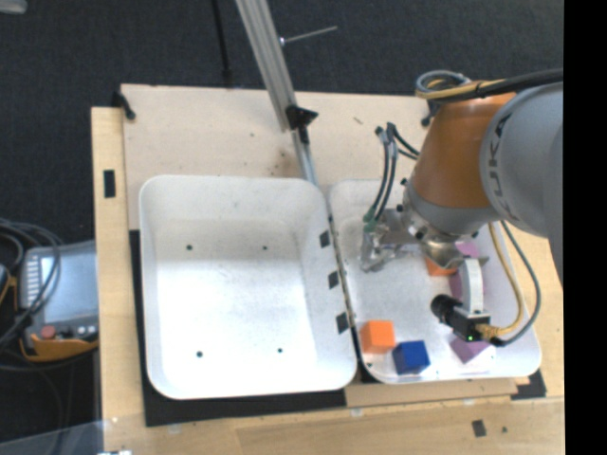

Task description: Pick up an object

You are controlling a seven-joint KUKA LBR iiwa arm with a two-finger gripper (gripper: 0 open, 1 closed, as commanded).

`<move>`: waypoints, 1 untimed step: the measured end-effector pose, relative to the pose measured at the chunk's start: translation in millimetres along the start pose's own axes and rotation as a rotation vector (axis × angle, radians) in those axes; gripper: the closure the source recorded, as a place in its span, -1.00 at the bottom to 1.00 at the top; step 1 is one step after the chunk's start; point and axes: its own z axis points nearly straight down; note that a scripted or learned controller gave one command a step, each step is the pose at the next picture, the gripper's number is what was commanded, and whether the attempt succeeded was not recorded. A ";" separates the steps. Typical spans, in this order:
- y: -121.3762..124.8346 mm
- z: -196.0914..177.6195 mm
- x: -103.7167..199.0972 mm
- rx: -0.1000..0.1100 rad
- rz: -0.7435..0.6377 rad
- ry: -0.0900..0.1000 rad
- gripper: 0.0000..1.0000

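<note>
The hand [377, 249] hangs low in the right bin [379, 373]; whether it is open or closed I cannot tell. The orange block [379, 335] lies just toward the camera from it, the blue block [412, 356] beside that.

You see two white bins [237, 282] of smooth, slightly glossy plastic on a matt, pale wood-fibre tabletop [209, 131]. The arm's shell [522, 159] looks satin grey above a glossy orange band [455, 164]. At upper centre, a ribbed metal rail [266, 45] gleams dully.
</note>
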 end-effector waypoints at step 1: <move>11.2 -0.8 47.4 0.001 0.000 0.001 1.00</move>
